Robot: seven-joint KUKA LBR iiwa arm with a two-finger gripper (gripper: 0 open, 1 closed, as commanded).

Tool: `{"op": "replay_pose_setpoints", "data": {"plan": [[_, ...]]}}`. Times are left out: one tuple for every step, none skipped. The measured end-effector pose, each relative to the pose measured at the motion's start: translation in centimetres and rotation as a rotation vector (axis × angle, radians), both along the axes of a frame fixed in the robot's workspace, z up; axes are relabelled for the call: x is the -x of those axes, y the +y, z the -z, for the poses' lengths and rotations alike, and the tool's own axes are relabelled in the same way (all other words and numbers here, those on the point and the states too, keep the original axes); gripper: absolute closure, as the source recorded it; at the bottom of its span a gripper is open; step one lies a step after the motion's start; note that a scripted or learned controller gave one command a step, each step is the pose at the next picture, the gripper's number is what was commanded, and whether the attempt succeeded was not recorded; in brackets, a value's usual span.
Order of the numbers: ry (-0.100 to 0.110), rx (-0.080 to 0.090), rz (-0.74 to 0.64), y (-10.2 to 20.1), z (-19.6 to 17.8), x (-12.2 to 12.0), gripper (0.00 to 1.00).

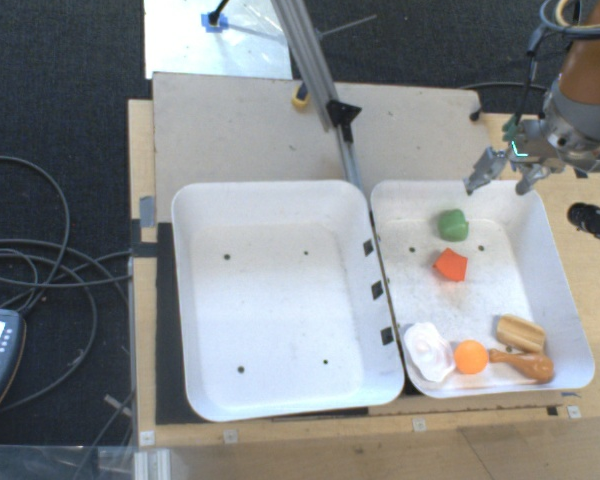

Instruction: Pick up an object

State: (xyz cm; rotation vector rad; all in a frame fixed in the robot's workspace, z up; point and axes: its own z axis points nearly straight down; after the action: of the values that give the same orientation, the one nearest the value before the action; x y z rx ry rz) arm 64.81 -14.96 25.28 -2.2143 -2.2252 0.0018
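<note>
In the right bin (540, 228) lie a green round object (453, 224), an orange-red block (451, 265), a white crumpled object (427, 351), an orange ball (470, 357) and a tan wooden piece with a brown handle (521, 346). My gripper (505, 175) hangs over the bin's far edge, up and to the right of the green object. Its two fingers are spread apart and there is nothing between them.
The left bin (195, 268) sits beside the right one, with black clips along the shared wall. A slanted metal pole (310, 48) crosses behind the bins. Cables lie on the dark floor at the left.
</note>
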Motion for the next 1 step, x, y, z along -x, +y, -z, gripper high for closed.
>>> {"op": "replay_pose_setpoints", "data": {"plan": [[-0.004,0.002,-0.002,0.01,-0.27,-0.07,0.00]]}}
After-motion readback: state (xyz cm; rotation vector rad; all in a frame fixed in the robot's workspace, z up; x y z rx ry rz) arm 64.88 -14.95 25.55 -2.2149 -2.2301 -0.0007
